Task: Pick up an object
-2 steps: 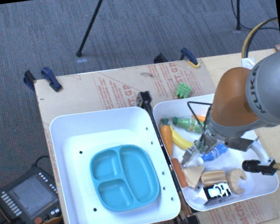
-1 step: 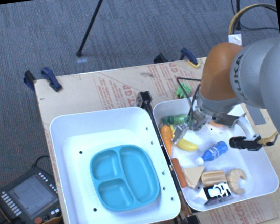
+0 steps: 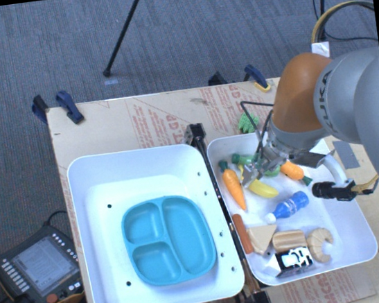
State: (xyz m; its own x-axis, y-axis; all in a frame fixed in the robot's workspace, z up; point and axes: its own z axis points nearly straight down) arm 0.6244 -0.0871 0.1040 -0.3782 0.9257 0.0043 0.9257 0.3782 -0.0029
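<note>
Over the right bin (image 3: 360, 246), arm reaches in from the right, gripper (image 3: 260, 166) low among the toy food near the bin's top-left area. Cannot tell what state the tool is in; arm body and clutter hide that part. Nothing visibly lifted.

Candidate objects all sit in the right bin: long carrot (image 3: 234, 188) along the left wall, yellow banana-like piece (image 3: 263, 189) just below the gripper, small orange carrot (image 3: 293, 170) to its right, blue bottle (image 3: 289, 205) mid-bin, wedge of bread (image 3: 259, 237), wooden pieces (image 3: 307, 241) and a black-and-white item (image 3: 294, 260) near the bottom edge. Left bin (image 3: 84, 197) holds a blue divided plate (image 3: 168, 239), well apart from the action.

Risks: items packed close around the gripper, so closing could catch two at once or pinch an edge and squirt the rounded yellow piece sideways. Descent onto a neighbour could shove it against the bin wall. Smooth plastic food likely slips on lift.
</note>
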